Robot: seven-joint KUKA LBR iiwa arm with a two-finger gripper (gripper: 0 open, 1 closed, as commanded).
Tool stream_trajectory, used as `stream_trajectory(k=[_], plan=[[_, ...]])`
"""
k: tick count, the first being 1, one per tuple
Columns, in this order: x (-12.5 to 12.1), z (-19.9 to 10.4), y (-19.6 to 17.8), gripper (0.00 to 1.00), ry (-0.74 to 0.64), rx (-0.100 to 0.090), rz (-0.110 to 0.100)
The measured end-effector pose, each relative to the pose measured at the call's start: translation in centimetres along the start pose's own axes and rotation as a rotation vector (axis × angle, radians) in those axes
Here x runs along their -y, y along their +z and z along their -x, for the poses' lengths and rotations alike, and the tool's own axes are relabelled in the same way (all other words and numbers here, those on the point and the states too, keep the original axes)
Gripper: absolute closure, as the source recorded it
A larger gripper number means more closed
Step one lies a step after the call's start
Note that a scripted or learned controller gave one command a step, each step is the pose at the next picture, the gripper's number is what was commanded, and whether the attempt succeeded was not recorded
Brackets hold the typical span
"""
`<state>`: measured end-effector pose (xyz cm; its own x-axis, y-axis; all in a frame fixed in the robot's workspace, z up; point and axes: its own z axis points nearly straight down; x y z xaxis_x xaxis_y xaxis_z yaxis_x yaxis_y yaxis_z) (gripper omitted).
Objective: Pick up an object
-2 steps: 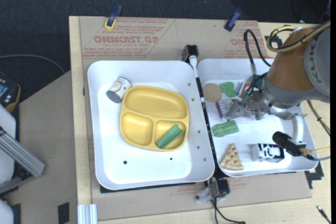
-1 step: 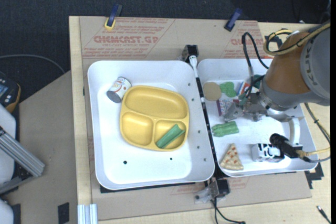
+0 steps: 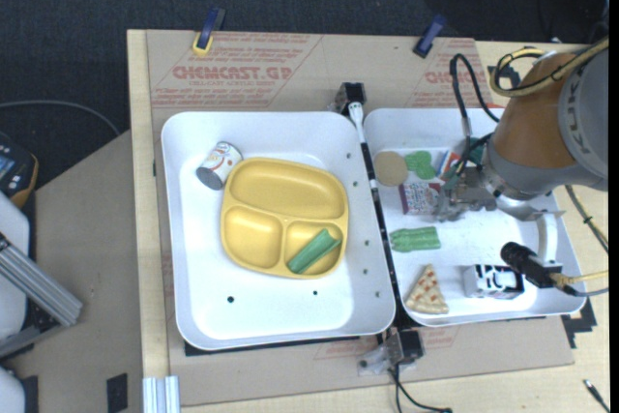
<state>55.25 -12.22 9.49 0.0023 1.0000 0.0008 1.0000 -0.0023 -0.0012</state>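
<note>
The right bin holds several small things. A tan round disc lies at its upper left, with a green piece beside it. Below them lie a red-and-white packet, a knobbly green piece, a pizza slice toy and a black-and-white block. My gripper hangs low in this bin, at the right edge of the packet. The grey wrist and cables above cover its tips.
The left bin carries a yellow divided plate with a green stick in its lower right compartment. A small tipped can lies beside the plate's upper left. A black rail separates the bins.
</note>
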Motion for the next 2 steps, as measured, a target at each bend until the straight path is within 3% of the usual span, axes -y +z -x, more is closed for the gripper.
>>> stream_trajectory(k=[2], plan=[[0.1, 0.0, -10.7, 1.00, -0.003, 0.003, 0.008]])
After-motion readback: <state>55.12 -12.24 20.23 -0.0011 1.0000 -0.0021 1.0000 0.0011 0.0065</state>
